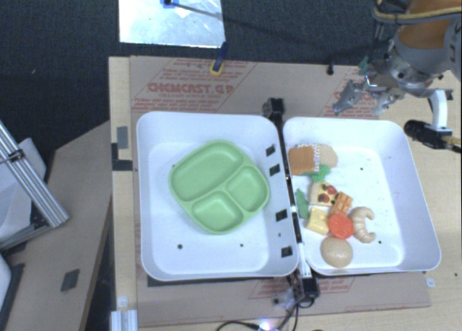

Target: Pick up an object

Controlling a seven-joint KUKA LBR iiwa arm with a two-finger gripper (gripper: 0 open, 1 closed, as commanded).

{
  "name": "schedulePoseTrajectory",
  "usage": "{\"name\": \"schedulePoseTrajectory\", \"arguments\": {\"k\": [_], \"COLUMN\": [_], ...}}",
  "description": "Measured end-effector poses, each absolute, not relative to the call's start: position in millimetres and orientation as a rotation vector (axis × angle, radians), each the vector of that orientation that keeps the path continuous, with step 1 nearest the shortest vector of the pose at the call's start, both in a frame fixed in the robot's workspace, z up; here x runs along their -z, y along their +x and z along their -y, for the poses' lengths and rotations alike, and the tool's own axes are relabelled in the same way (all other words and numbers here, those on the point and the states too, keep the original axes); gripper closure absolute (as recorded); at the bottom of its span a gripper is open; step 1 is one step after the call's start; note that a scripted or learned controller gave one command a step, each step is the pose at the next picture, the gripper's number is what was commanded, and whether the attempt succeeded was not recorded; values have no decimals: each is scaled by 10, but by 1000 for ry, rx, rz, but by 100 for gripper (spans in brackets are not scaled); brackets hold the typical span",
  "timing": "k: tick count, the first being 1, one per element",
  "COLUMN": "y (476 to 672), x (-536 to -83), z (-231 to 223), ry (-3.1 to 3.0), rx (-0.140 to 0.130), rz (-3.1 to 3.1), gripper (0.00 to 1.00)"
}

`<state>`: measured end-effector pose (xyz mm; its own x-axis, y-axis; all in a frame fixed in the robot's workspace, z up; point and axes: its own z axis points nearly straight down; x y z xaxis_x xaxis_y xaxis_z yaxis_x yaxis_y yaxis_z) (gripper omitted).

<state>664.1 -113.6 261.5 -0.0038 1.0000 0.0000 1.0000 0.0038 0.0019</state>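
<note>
Toy foods lie clustered in the right bin [404, 200]: a sandwich slice [312, 158] on top, a pizza-like piece [325, 194], a yellow block [317, 220], a red tomato [341, 226], a tan croissant [363, 223] and a beige round piece [336, 252]. My gripper [363, 97] hangs above the bench just beyond the right bin's far rim, well apart from the foods, under the orange-banded wrist. Nothing shows between its fingers.
The left bin [155, 178] holds a green divided plate [219, 187]. A black divider [285, 185] runs between the bins. A shiny sheet [172, 5] lies on the dark floor at the back left. A metal frame [29, 185] stands at the far left.
</note>
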Motion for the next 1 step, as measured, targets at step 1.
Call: {"name": "schedulePoseTrajectory", "arguments": {"k": [1], "y": [6607], "x": [-2189], "z": [1176], "ry": [2220], "rx": [1], "rz": [-2222], "gripper": [0]}}
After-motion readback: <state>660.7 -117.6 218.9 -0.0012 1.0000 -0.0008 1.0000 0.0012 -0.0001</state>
